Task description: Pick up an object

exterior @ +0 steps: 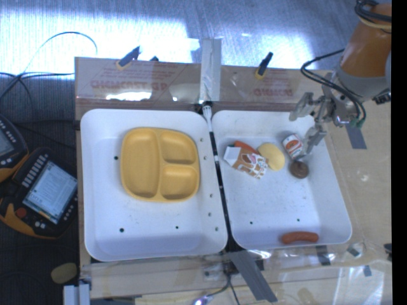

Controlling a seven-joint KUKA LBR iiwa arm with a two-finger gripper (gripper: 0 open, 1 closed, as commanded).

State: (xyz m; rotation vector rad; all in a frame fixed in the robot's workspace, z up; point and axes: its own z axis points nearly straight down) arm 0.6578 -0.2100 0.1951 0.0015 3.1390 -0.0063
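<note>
My gripper hangs over the far right corner of the right bin, open, with nothing between its fingers. One fingertip reaches down just right of a small red and white can. A brown round piece lies just below the can. Left of the can are a yellow lemon-like object and an orange and white carton, touching each other. An orange-red sausage lies alone near the bin's front edge.
The left bin holds a yellow divided plate. A raised rim separates the two bins. A handheld controller with a screen and cables lie left of the bench. The arm's orange band is at the upper right.
</note>
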